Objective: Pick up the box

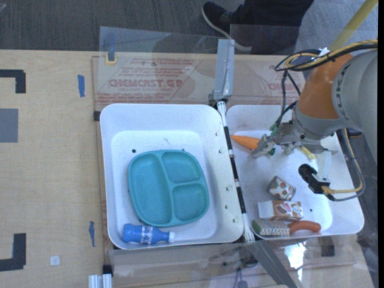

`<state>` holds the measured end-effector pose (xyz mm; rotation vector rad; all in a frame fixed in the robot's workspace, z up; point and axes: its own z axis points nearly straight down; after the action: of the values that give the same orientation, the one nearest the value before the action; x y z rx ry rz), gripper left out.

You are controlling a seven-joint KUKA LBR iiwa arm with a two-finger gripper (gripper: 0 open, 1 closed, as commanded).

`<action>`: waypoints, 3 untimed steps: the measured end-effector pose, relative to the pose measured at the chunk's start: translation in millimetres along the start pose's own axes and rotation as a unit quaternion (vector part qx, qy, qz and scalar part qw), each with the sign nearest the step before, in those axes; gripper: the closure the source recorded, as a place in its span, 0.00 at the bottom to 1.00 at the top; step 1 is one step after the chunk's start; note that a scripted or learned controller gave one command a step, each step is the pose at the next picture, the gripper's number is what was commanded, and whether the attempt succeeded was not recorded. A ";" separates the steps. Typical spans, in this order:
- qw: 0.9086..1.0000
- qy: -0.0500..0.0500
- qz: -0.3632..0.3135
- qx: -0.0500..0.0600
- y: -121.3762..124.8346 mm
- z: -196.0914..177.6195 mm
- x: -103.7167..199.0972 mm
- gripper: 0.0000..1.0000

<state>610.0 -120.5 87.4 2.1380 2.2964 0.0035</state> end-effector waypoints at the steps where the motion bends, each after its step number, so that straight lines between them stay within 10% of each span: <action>1: 0.999 0.004 -0.045 -0.001 -60.8 -1.3 -91.8 0.00; 2: 0.995 0.000 -0.101 0.000 -24.8 -6.5 -13.2 0.00; 3: 0.985 0.002 -0.174 -0.001 -67.7 -0.3 -96.1 0.00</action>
<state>549.3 -221.2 87.6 1.7075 2.6341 0.0088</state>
